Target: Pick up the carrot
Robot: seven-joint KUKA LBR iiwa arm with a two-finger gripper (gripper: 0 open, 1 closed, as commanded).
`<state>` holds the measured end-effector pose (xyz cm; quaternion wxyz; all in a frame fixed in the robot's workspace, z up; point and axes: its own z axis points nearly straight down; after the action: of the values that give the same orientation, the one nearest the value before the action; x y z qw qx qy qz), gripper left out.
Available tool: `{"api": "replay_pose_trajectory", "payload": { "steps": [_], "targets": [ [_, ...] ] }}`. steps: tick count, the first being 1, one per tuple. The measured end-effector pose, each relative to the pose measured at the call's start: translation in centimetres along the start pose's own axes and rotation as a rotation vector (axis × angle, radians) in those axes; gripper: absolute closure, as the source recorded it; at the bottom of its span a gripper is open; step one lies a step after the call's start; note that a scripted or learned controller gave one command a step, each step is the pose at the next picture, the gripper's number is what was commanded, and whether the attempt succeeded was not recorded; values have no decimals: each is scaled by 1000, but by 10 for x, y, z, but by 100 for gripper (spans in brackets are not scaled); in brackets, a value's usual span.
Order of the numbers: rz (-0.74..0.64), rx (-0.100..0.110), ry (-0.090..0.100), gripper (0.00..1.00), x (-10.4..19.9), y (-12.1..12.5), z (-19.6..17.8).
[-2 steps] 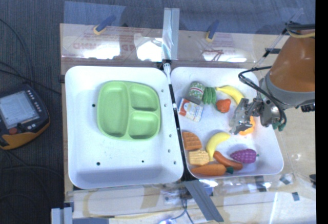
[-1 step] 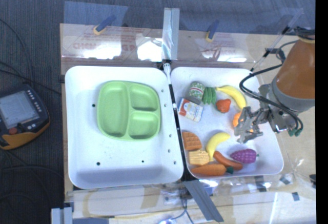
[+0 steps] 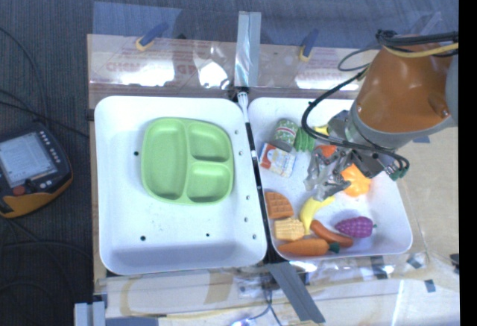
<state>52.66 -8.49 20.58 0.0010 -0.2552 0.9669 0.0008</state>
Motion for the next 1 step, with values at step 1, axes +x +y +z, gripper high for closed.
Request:
{"api": "replay_pose_trajectory", "payload": {
  "steps": [1],
  "targets": [
    [-6,2,0,100,6,-37,-8]
  ]
}}
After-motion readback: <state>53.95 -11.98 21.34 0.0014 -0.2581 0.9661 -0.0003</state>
